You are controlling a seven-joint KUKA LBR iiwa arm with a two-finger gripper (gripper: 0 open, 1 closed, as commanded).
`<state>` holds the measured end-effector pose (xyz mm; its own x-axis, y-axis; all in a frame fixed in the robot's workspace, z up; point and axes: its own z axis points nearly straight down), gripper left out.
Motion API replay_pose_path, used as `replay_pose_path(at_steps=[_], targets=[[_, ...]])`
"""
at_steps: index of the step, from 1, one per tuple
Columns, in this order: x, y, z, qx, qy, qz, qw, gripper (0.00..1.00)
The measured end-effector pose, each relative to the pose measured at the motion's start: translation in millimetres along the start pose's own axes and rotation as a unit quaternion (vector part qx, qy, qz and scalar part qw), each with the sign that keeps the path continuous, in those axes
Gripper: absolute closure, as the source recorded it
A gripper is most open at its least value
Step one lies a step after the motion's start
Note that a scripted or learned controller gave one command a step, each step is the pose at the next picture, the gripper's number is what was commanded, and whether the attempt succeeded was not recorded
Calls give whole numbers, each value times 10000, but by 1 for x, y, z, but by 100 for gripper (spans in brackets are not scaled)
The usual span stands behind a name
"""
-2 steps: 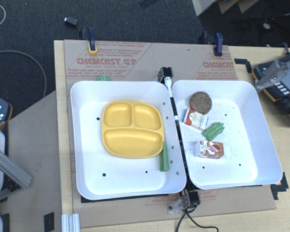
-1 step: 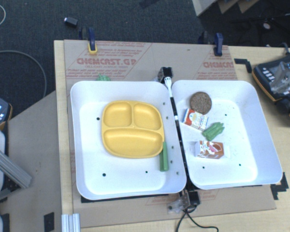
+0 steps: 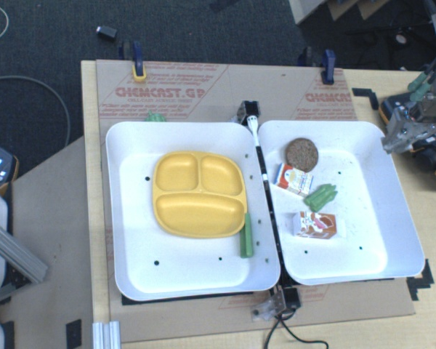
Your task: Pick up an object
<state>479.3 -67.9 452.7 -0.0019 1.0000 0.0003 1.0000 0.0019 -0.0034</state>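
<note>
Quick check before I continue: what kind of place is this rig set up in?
Likely a robotics lab test bench, not a kitchen: two white bins sit on a protective-film-covered board held by blue clamps, toy food like a yellow divided plate, and loose cables on dark carpet.

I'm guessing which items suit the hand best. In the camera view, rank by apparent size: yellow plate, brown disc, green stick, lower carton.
1. yellow plate, by far largest
2. lower carton
3. brown disc; close to the carton, so unsure
4. green stick, long but thinnest
</note>
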Motion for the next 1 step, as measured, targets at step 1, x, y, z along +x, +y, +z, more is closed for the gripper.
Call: replay_pose_path(at_steps=[1], targets=[[27,0,25,-7,-1,5,10000,100]])
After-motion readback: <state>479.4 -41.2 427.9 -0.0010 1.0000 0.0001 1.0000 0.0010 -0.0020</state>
